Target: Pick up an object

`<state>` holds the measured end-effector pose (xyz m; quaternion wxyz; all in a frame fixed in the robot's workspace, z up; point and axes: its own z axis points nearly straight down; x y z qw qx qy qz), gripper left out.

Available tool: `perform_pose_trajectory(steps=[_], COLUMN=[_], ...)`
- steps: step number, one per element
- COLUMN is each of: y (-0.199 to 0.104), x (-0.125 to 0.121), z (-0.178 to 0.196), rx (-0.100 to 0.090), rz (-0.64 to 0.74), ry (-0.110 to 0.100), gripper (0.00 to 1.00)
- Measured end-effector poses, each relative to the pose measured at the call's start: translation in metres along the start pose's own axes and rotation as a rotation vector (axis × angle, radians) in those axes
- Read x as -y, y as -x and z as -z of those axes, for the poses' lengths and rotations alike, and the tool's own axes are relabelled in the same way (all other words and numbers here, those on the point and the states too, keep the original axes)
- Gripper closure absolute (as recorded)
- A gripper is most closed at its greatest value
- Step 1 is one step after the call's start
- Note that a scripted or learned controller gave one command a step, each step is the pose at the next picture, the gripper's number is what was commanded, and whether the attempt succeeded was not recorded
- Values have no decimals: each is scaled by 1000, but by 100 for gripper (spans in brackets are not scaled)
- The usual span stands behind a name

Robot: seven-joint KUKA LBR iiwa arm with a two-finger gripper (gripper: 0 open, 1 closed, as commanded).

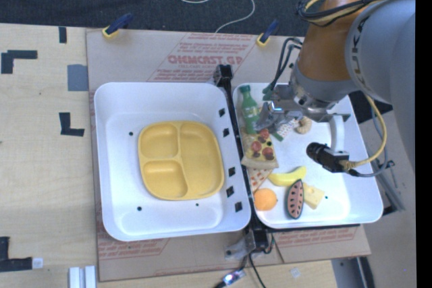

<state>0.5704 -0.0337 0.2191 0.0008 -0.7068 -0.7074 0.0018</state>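
gripper point(270, 119) is down in the right bin point(358, 209) by the green bottle point(249, 106), but the wrist blocks it, can't tell whether it's grasping anything.

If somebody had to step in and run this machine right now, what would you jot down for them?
Gripper: low over the upper left part of the right bin, beside the green bottle. I cannot tell whether it is open or shut, and nothing shows as held.
Right bin also holds: pizza slice, banana, orange, watermelon slice, cheese wedge.
Left bin: a yellow divided plate.
Done: the arm has reached the toys.
Left: grasp one toy and lift it; the bottle looks nearest.
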Motion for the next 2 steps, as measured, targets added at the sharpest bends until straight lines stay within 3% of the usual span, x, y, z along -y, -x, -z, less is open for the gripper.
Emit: perform_pose_trajectory(steps=[2], y=[-8], x=[9], z=[-3], rx=[-1], rz=[1], ry=[1], gripper=[100])
